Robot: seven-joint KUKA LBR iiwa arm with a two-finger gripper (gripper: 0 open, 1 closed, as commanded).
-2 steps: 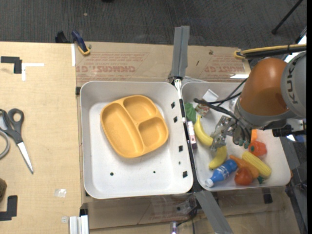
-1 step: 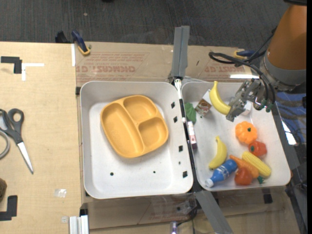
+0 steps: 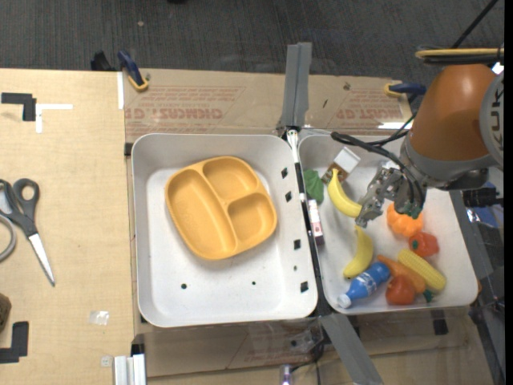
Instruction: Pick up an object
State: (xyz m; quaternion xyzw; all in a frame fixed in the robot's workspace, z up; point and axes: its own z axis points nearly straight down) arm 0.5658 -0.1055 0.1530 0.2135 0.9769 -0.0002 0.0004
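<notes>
From my remote station I count two shallow white plastic bins side by side: the left bin (image 3: pixel 148 295) and the right bin (image 3: pixel 461 291). The left bin holds one item, a yellow-orange three-compartment plastic plate (image 3: pixel 220 207). In the right bin I count two yellow toy bananas, an upper banana (image 3: pixel 343 200) and a lower banana (image 3: pixel 360 254); one orange toy pepper (image 3: pixel 405 223); one red toy piece (image 3: pixel 425 245) just below it; one yellow toy corn cob (image 3: pixel 422 269); one second red-orange toy piece (image 3: pixel 401 291); one blue plastic bottle with a white cap (image 3: pixel 365 284); one green toy item (image 3: pixel 313 184) against the divider; and one small white card (image 3: pixel 346 160) near the far wall.

The two-finger gripper (image 3: pixel 378 202) hangs over the right bin, between the upper banana and the orange pepper. I cannot tell its opening, and I see nothing between its tips.

One pair of grey-handled scissors (image 3: pixel 30 227) lies on the wooden bench at left. The cardboard sheet (image 3: pixel 208 103) behind the bins carries red printing, reversed and not legible to me.
</notes>
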